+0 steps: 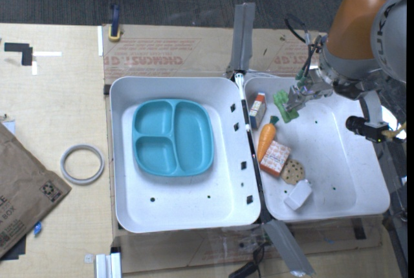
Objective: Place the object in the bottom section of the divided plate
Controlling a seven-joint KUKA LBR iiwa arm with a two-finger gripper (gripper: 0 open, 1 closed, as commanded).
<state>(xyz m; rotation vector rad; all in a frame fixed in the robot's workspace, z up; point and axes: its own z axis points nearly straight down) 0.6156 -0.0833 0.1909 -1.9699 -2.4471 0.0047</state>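
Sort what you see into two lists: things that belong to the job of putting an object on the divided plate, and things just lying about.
Job: plate, left bin, right bin, gripper, green object at the gripper, carrot, cookie, red box.

Lying about: tape ring, brown bag, blue clamp.

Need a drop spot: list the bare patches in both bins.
Left bin: bare floor below the blue plate. Right bin: bare right half, beyond the cookie. Crowded along its left wall: carrot, boxes, gripper.
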